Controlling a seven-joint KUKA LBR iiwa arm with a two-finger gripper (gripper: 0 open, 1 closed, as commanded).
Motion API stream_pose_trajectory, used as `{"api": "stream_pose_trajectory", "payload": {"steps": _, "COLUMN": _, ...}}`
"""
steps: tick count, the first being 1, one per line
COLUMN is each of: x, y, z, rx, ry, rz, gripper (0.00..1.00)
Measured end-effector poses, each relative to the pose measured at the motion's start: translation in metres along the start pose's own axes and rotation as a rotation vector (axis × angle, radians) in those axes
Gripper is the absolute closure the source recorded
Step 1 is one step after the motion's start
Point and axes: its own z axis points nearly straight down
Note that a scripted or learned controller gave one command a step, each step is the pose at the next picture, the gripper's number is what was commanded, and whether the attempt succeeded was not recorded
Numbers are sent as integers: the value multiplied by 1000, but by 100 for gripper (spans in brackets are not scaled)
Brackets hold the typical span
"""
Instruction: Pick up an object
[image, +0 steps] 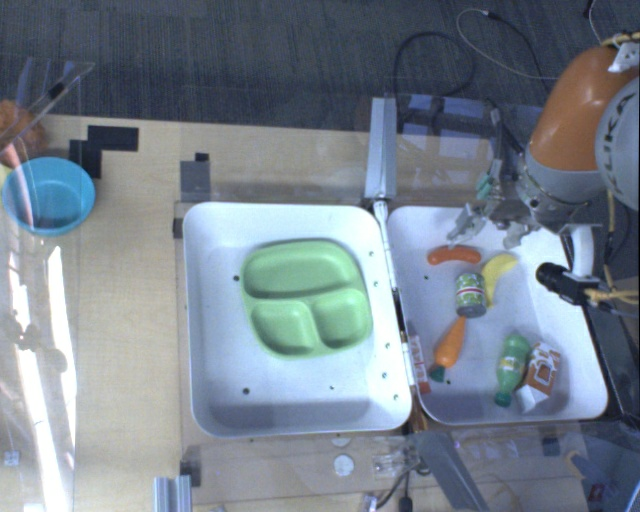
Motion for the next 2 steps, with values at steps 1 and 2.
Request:
{"api": "stream_pose_trajectory", "payload": {"steps": 1, "x": -14, "y": 17, "z": 104, "rx": -7, "ry": -2, "rz": -117, "gripper": 0}}
{"api": "stream_pose_trajectory", "payload": {"steps": 2, "x": -29, "y": 31, "z": 116, "rx": -5, "ry": -3, "rz": -229, "gripper": 0}}
